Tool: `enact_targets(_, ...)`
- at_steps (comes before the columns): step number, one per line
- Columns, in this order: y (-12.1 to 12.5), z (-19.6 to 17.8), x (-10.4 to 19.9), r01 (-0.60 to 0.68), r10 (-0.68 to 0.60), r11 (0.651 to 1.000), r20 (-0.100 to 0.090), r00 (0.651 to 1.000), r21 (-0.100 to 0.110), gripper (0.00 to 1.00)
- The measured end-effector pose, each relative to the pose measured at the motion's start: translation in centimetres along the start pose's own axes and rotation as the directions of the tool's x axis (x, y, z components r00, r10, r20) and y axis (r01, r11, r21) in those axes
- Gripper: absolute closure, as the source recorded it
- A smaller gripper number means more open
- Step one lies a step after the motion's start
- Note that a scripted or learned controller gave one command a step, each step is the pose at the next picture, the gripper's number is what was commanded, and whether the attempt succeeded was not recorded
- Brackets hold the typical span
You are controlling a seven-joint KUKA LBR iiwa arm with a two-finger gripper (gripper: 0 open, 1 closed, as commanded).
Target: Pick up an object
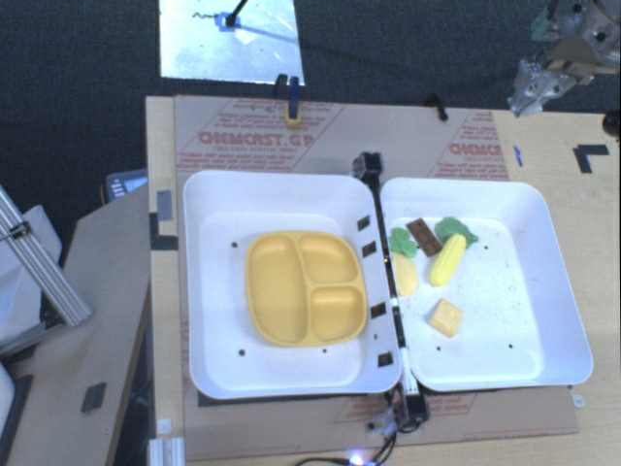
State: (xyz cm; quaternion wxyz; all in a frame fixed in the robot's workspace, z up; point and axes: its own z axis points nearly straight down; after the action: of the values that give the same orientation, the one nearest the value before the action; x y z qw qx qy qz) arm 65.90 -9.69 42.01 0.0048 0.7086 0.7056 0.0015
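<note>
Two shallow white bins sit side by side on the tabletop (pixel 243 129), which is covered by a brown sheet printed with red lettering. The left bin (pixel 209 212) holds a yellow divided plate (pixel 303 287) with three compartments, lying flat near the bin's middle. The right bin (pixel 524 260) holds a loose cluster of small toy foods toward its left and upper part. A yellow corn cob (pixel 447 258) lies at a slant, its upper end just beside a green leafy piece (pixel 454 228). A dark brown bar (pixel 423 236) lies between that leafy piece and a second green piece (pixel 401 242), which sits close to the wall shared by the bins. Just below that second green piece rests a pale yellow rounded piece (pixel 406 276), near the lower end of the corn cob. A small orange-yellow cheese wedge (pixel 445 317) lies apart from the others, lower in the bin. The hand (pixel 545 78) hangs in the upper right corner of the camera view, above the tabletop's far edge and well apart from both bins and all the toy foods. Nothing can be seen between its fingers, and whether they are spread or closed cannot be told at this size and angle. A silvery square sheet (pixel 228 27) lies on the dark floor beyond the tabletop.
</note>
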Motion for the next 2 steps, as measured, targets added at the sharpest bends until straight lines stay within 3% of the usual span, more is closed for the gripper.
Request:
enact_targets(1, 0.8, 9.0, 9.8, 0.017, -0.017, 1.000, -0.009, 1.000, 0.014, 1.00)
enact_targets(2, -2.8, 7.1, 3.4, 0.000, 0.000, 1.000, -0.003, 1.000, 0.007, 1.00)
